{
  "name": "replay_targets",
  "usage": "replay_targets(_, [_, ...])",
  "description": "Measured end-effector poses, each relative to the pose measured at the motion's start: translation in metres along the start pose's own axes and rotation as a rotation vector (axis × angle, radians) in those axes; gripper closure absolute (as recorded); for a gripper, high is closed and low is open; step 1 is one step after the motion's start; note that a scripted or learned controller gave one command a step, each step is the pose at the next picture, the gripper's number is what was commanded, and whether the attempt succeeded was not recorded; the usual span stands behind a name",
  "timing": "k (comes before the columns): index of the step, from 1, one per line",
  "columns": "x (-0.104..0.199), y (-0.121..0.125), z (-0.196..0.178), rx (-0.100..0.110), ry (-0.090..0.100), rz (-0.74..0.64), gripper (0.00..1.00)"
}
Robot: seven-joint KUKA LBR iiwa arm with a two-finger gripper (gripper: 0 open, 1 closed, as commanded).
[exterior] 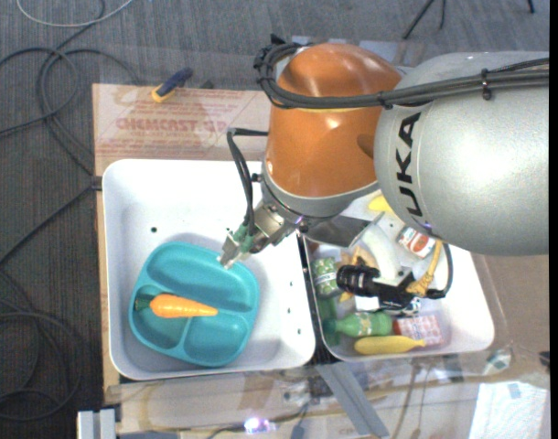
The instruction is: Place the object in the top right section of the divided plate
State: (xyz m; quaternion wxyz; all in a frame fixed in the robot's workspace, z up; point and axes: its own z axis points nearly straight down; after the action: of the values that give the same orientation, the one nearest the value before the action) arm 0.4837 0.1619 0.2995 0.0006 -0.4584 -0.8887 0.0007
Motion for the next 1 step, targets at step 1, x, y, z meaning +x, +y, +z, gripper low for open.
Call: replay_targets(1, [-0.0437,-0.0307,0.0603,0.001,-0.001,0.081,1.0])
